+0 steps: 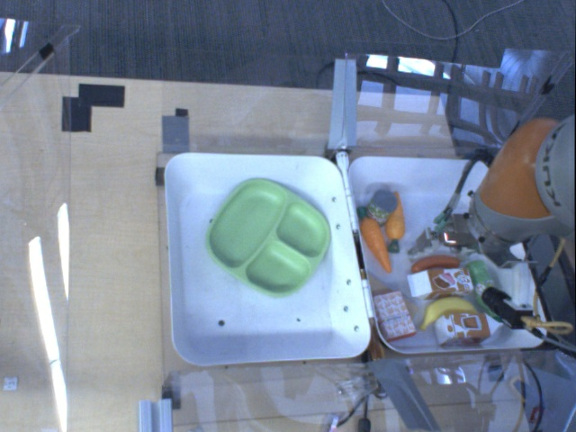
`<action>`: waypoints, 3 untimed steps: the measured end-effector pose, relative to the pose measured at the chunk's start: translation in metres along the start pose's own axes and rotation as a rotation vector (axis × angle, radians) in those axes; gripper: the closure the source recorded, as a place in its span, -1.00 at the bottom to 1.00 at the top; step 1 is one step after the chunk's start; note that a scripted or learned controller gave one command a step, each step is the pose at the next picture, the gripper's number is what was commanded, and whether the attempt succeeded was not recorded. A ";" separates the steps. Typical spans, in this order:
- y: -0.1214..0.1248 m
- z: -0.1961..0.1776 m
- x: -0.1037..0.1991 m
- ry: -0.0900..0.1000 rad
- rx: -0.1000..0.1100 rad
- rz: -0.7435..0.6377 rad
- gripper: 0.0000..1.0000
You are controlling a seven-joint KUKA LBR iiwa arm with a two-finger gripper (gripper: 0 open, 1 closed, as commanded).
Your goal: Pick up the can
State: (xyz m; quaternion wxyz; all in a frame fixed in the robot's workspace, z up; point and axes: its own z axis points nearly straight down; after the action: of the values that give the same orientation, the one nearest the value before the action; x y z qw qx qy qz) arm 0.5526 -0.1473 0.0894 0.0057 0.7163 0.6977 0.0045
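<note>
The pale wooden desk (99, 268) carries two shallow white bins with rounded corners, side by side. The left bin (193, 331) is smooth, glossy plastic, and a matte green plate (268, 235), softly squared and moulded into three compartments, lies at its centre. The right bin (423, 174) is crowded. The grey arm (513, 219) with its rounded orange band comes in from three o'clock, and its shiny metal gripper (446, 235) hangs over the middle of that bin, just above a glossy red sausage (435, 264). Whether the gripper is released or clenched I cannot tell.

What looks to be the can (441, 283), a short cylinder with a printed brown and white label, lies on its side at about five o'clock in the right bin, just below the sausage and apart from the gripper. A curved yellow banana (447, 310) sits just under it. Two tapered orange carrots (376, 243) lie at nine o'clock, and a small checked box (394, 314) at seven o'clock.
</note>
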 end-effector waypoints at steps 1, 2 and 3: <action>0.078 0.004 -0.043 -0.001 0.007 0.039 -1.00; 0.112 0.003 -0.048 0.000 0.006 0.045 -1.00; 0.078 0.003 -0.028 0.000 0.008 0.086 -1.00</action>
State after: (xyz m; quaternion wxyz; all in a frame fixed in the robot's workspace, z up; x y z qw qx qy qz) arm 0.6299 -0.1777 0.0873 0.0028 0.7457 0.6663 0.0020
